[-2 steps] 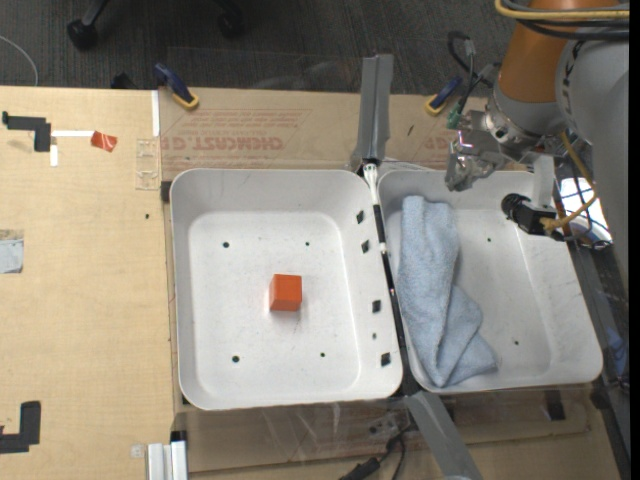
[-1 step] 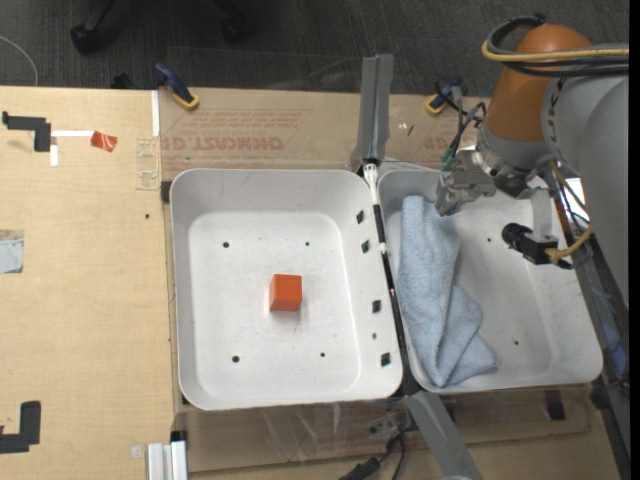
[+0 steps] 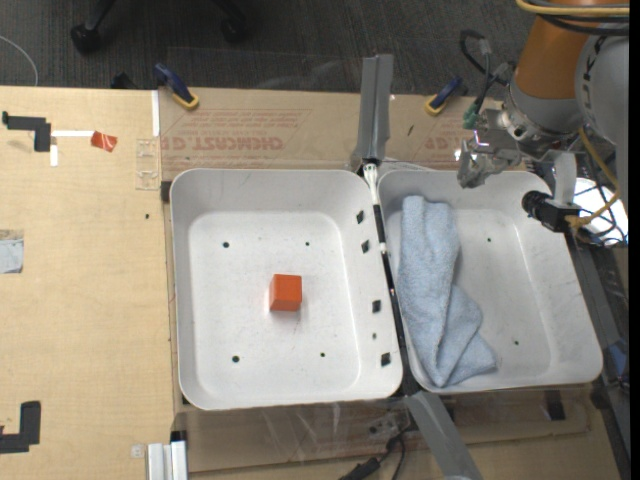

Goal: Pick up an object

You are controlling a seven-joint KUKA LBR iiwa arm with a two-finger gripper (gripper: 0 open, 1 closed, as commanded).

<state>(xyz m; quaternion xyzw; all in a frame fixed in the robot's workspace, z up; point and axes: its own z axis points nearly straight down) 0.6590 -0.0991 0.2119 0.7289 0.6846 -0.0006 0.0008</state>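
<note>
While the gripper [image 3: 478,168] is hanging over the far rim of the right bin [image 3: 560,358], whether open or closed I cannot tell, the orange block [image 3: 286,293] is sitting well to its left in the left bin [image 3: 200,368]: small, stiff, probably light, best pinched across flat sides. Nearer, just below the gripper, the pale blue towel [image 3: 440,298] is lying crumpled, soft; pinching a raised fold should work.

The brown cardboard sheet [image 3: 270,133] behind the bins has red letters on it. They look upside down and seem to say "CHEMCZYL GE". The rest is too faint.
</note>
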